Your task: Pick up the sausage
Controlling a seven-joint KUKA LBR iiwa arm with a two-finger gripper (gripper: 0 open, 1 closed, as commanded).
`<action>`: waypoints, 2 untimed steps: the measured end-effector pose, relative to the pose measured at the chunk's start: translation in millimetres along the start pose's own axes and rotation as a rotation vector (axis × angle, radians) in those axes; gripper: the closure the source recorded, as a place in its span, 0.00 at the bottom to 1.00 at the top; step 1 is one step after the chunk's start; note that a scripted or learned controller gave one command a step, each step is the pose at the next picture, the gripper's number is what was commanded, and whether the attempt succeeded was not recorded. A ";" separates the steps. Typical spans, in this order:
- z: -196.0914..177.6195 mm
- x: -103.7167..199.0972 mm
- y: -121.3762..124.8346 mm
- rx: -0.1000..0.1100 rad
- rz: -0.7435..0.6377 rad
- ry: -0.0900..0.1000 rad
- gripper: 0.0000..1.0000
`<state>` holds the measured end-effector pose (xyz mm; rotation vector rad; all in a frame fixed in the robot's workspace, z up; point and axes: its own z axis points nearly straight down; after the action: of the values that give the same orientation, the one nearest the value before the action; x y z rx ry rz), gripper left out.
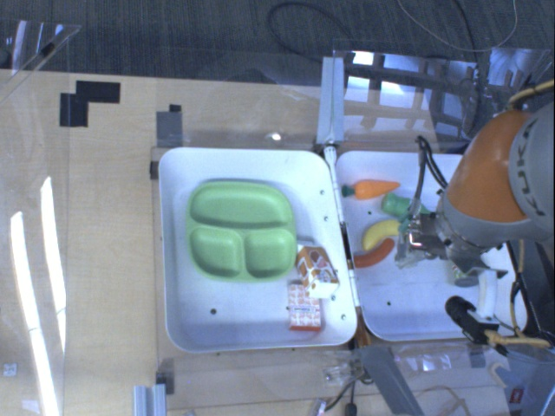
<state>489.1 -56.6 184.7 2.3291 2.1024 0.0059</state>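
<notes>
The sausage [373, 254], a short red curved piece, lies in the right bin [408, 315] near its left wall. A yellow banana [380, 231] rests just above it, touching or nearly so. My gripper [411, 248] hangs low over the right bin, just to the right of the sausage and the banana. Nothing shows between it and the sausage. The grey arm with its orange band [490, 176] reaches in from the right and covers the bin's right side.
An orange carrot [377, 188] and a green item [395, 204] lie at the back of the right bin. The left bin [186, 315] holds a green divided plate [242, 230] and a small printed carton [309, 289] by its right wall.
</notes>
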 end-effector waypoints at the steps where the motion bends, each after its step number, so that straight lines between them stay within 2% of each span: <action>1: 0.2 5.1 -0.5 0.000 0.168 0.000 1.00; 2: 0.4 16.6 -1.7 0.000 0.358 0.000 1.00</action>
<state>489.1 -39.9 184.3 2.6672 1.6543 0.0064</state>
